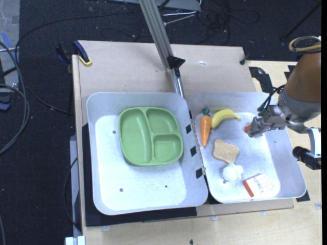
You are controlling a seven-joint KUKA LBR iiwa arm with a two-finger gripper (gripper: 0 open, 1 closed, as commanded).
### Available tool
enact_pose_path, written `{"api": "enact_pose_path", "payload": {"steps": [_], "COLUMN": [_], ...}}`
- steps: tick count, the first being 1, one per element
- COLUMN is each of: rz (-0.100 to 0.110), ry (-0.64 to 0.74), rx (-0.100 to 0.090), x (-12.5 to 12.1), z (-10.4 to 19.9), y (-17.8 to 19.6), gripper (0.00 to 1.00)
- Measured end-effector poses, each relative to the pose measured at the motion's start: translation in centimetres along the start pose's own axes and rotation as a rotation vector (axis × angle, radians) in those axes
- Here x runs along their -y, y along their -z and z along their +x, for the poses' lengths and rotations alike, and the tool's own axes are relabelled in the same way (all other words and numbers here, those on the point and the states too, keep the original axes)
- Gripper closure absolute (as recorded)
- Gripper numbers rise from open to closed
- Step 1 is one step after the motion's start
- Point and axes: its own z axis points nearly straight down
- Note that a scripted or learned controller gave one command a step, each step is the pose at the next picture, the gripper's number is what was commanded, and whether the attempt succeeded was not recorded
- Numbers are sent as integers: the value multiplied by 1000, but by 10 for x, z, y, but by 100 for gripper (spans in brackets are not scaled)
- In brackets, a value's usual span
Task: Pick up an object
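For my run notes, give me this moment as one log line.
arm: over right bin | pincer: near banana, nothing seen held | right bin: carrot, bread | left bin: green tray

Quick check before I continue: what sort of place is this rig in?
Likely a robotics lab test bench: two shallow white bins on a plywood board, toy food such as an orange plastic carrot, and loose black cables across dark carpet.

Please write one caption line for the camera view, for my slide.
Claw over right bin beside banana; green plate in left bin.
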Motion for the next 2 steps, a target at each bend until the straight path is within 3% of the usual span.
{"api": "enact_pose_path", "payload": {"steps": [1, 2], "rz": [2, 6], "ry": [3, 8], "rx": [-1, -4], "x": [-1, 9], "z": [0, 45], "y": [36, 46], "gripper": [100, 100]}}
